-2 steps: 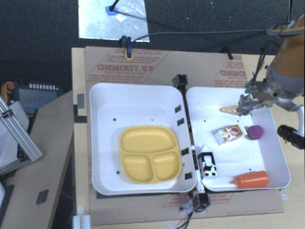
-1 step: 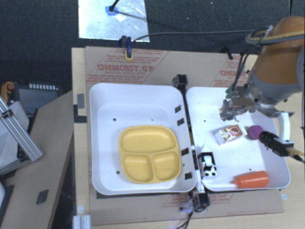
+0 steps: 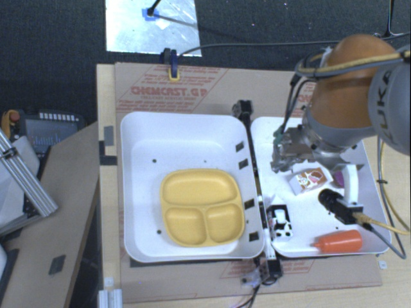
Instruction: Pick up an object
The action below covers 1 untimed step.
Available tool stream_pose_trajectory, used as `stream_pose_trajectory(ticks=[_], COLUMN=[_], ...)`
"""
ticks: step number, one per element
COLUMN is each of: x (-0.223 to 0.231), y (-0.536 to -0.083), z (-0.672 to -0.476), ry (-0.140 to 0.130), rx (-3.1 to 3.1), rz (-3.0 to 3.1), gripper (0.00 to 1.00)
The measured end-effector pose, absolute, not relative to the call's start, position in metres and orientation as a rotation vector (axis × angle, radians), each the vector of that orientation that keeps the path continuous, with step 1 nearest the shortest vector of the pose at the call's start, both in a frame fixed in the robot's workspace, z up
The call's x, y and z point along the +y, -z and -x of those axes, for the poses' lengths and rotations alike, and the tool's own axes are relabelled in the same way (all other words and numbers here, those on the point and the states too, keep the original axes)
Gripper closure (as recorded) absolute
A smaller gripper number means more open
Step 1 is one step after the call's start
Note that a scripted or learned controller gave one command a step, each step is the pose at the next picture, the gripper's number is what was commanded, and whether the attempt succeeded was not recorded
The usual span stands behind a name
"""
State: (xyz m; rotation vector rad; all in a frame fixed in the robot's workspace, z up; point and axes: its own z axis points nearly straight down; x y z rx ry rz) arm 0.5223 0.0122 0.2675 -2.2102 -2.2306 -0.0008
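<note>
Over the right bin [image 3: 302,215], toward three o'clock in the scene, the grey arm [image 3: 334,124] comes in from the right edge. Its orange band [image 3: 347,76] bulges high above the wrist, and the wrist turns down so that the gripper [image 3: 287,156] points into the bin's upper left part, close to the wall it shares with the left bin [image 3: 180,133]. The gripper hangs low over the bin floor. From where I stand I cannot tell whether it is released or clenched, and I see nothing gripped in it.

Just at four o'clock from the gripper lies a small white packet [image 3: 308,179] with a red and brown picture on it, tilted on the floor. Whether the two touch I cannot tell. At three o'clock from the packet sits a white piece with a purple patch [image 3: 342,178]. An orange carrot-shaped thing [image 3: 338,240] lies on its side at the bin's five o'clock corner, and a small black-and-white toy [image 3: 280,224] sits at its seven o'clock corner, against the dividing wall.

In the left bin a yellow three-part plate [image 3: 202,205] lies flat, toward the bin's five o'clock side.
</note>
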Motion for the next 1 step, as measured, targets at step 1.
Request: stream_pose_trajectory(ticks=[1], x=[0.0616], y=[-0.2661], z=[-0.5168], ry=[0.003], rx=[-2.232], rz=[2.21], gripper=[1.0])
